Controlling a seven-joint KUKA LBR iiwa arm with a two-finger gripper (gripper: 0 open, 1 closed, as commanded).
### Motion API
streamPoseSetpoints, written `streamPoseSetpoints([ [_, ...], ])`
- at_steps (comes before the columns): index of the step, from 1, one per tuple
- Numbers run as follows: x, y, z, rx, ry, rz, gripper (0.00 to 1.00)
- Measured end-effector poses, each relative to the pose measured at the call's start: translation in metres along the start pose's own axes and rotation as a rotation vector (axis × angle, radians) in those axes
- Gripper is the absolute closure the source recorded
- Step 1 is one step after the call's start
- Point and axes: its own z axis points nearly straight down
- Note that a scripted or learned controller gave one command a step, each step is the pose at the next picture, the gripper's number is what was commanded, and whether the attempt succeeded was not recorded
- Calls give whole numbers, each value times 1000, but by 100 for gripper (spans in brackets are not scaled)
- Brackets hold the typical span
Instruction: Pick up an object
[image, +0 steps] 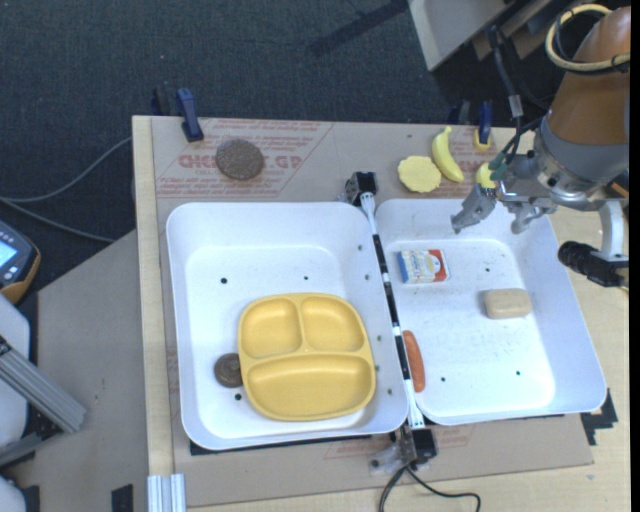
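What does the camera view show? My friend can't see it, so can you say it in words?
A grey and orange robot arm holds its open tool above the back edge of the right bin, which holds a small snack packet, a tan block and a hot dog. The left bin holds a yellow divided plate and a brown cookie.

I am working above a plywood bench (150, 300) that is sitting on dark blue-grey carpet (80, 60). Left of the bench, a grey cable (70, 185) is trailing across the carpet, and even light is falling everywhere.
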Motion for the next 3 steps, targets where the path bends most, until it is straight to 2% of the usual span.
streamPoseSetpoints([
  [1, -48, -80, 119, 16, 2, 8, 0],
  [2, -31, -13, 128, -6, -2, -4, 0],
  [3, -89, -46, 157, 3, 0, 5, 0],
])
